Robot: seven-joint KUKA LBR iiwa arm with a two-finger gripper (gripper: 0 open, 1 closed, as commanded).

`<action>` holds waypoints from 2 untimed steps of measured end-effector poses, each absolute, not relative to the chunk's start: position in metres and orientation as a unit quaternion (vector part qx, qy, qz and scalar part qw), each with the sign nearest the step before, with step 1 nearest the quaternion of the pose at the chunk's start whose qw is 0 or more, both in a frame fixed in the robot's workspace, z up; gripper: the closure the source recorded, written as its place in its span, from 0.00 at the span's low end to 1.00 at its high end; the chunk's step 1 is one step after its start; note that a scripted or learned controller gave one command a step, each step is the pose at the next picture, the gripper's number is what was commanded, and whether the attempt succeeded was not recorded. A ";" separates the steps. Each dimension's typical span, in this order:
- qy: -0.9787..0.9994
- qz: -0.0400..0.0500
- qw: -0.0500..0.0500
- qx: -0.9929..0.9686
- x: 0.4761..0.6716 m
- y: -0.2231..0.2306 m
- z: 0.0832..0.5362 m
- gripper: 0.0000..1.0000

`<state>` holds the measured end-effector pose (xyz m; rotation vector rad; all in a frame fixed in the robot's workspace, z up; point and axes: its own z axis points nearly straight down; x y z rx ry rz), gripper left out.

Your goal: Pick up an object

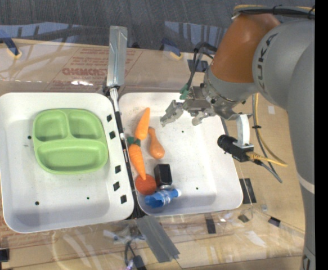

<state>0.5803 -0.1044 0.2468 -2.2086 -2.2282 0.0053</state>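
Gripper: I see my gripper above the right bin, over the bin's upper middle floor; its two fingers are spread apart with nothing between them.
Arm: the grey arm with its orange band comes in over the right bin's upper right corner.
Upper carrot: an orange carrot lies just left of the gripper, slanted, near the right bin's left wall.
Orange gourd-shaped toy: this piece lies below and left of the gripper, just beside the upper carrot's lower end.
Lower carrot: a second carrot with a green top lies along the right bin's left wall, below the upper carrot.
Red-orange round toy: I see it at the lower carrot's bottom end, in the right bin's lower left corner.
Black block: a small black block sits just right of the round toy.
Blue object: a blue and clear item lies against the right bin's lower wall; I cannot tell what it is.
Left bin: the left bin sits beside the right bin and holds a green divided plate in its upper half.
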 end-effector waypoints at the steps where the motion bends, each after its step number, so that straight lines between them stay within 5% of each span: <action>1: -0.821 0.001 0.002 -0.571 0.592 -0.109 0.099 0.00; 2: -0.822 0.001 0.001 -0.570 0.592 -0.110 0.109 1.00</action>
